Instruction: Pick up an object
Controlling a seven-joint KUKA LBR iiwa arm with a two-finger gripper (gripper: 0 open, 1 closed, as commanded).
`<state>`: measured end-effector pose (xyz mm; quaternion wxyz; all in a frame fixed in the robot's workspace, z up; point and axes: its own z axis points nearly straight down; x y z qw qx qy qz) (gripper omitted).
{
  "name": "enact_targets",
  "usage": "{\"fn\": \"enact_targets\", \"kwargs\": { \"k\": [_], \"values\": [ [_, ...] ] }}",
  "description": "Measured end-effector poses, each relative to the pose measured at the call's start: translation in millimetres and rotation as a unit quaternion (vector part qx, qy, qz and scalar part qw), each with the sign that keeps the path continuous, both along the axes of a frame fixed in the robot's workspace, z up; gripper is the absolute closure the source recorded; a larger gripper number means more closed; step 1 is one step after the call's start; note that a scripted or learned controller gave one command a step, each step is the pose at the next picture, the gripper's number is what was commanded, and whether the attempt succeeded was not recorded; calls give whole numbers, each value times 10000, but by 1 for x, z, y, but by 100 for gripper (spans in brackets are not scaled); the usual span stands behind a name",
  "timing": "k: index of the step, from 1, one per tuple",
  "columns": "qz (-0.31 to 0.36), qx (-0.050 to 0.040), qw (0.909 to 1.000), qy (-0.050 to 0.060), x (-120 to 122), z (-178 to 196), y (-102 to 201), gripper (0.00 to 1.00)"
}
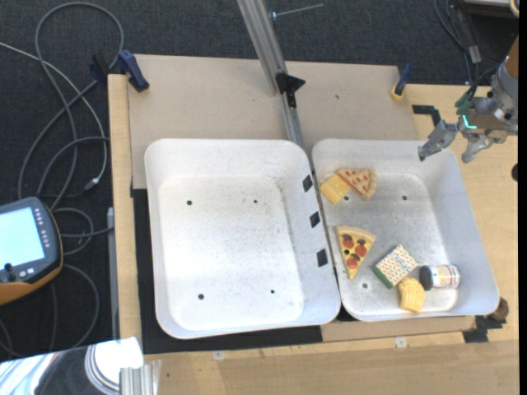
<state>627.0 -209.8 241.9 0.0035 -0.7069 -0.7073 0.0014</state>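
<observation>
We see the gripper [454, 145] over the far right corner of the right bin [469, 220], jaws apart, nothing between them. All objects sit in the right bin: a pizza slice [359, 180] touching a yellow wedge [334, 189] near the bin's far left side, a second pizza slice [355, 250] by its left wall, and a patterned box [395, 265], a small jar [440, 277] and a yellow block [412, 295] clustered at its near edge. The left bin [226, 237] lies beside it on the surface [214, 89].
</observation>
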Motion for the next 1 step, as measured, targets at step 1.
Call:
{"fn": "enact_targets", "kwargs": {
  "k": [1],
  "values": [
    [9, -10, 10000, -22, 1, 3, 0, 0]
  ]
}}
